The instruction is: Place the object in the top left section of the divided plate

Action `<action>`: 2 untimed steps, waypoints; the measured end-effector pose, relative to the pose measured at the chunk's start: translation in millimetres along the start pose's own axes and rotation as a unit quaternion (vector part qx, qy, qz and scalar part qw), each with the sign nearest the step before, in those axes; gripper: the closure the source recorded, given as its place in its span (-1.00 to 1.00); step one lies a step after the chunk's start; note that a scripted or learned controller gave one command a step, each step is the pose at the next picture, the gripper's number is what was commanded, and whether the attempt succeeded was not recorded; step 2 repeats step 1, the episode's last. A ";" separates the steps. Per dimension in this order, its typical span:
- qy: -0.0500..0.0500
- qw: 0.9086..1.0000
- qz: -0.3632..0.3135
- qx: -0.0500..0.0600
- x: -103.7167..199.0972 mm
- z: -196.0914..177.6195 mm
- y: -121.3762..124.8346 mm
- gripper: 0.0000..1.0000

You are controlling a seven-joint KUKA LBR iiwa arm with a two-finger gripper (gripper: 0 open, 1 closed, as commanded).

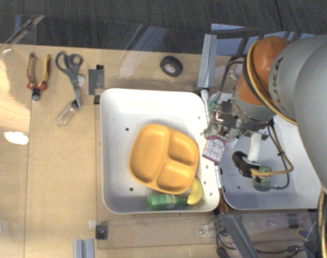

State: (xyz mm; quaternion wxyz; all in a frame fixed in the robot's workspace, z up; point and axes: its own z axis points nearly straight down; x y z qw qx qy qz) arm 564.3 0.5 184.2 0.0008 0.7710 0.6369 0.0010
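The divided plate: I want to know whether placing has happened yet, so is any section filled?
Empty. The divided plate shows bare yellow in all sections; the green bottle and yellow piece lie beside its lower edge.

Fixed overhead camera, slanted down, both bins (152, 98) framed

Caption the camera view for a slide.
Yellow divided plate in the left bin; arm over the bins' shared edge.

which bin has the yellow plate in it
The left bin: the divided yellow plate lies in it, with a green bottle by its lower edge. The right bin lies under the arm.
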 end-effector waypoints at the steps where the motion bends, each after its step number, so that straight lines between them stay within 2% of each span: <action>1: 0.000 1.000 0.000 0.000 -0.1 -0.3 0.2 -1.00; 2: 0.000 1.000 0.000 0.000 -0.1 -0.3 0.2 -1.00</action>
